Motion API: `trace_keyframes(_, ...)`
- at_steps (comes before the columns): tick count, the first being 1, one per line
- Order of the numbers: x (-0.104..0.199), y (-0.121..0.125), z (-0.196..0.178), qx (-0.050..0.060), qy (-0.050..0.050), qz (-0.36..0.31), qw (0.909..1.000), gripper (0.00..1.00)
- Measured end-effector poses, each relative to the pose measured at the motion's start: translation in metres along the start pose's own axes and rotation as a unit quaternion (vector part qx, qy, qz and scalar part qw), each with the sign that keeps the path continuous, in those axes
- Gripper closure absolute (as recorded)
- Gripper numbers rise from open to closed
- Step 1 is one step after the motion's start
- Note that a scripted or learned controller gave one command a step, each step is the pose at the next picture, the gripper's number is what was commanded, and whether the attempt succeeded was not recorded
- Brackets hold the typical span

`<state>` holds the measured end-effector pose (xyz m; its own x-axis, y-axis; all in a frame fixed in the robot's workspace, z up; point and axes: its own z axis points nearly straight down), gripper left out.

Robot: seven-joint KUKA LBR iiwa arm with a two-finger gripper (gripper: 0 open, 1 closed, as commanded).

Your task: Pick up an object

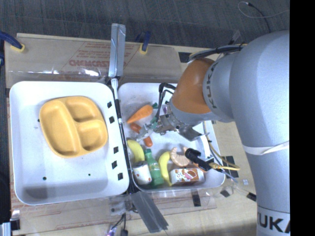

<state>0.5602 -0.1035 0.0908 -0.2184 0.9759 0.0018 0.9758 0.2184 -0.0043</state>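
My gripper (151,127) hangs low in the right bin (210,132), in its upper-left part, under the orange band of the arm. An orange carrot (141,113) lies just up and left of it. A small orange-red piece (147,142) sits right below the gripper. I see nothing clearly held between the fingers. Further down lie a yellow lemon-like fruit (136,150), a green bottle (155,167), a white cup (142,173), a yellow banana (164,165), a tan pastry (179,157) and a brown carton (187,176).
The left bin (29,181) holds a yellow divided plate (74,126) in its upper middle. A grey ridge (117,132) separates the two bins. The arm's bulk covers the right bin's upper right side.
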Motion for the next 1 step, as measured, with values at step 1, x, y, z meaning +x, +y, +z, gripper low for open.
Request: trace_keyframes(1, -0.0003, -0.0002, -0.0098, 0.001, 0.000, -0.002, 1.0000, 1.00)
